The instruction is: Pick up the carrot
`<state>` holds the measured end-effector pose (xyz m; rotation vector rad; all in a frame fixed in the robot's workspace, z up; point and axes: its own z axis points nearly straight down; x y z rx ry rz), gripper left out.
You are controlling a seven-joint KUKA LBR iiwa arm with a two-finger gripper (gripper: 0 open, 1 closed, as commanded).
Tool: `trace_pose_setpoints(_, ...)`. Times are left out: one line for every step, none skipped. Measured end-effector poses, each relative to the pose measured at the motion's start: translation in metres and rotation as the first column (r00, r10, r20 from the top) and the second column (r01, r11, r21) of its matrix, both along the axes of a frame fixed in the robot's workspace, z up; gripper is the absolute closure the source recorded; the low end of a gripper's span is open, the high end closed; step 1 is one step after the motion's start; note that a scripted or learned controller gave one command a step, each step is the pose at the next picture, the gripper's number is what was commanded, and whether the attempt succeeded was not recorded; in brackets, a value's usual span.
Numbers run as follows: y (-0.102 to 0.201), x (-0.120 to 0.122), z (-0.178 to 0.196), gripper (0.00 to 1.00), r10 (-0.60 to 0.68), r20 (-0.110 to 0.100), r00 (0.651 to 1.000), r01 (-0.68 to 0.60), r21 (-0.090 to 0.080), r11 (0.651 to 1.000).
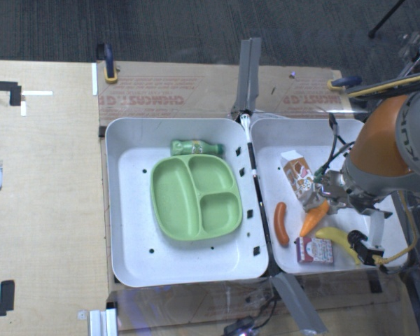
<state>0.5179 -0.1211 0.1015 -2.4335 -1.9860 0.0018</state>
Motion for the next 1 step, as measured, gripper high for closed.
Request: trace_pose_setpoints(0.0441,0.0241,0.1214,1.00,0.138,0.001,0.990,-0.138,-0.001,0.990)
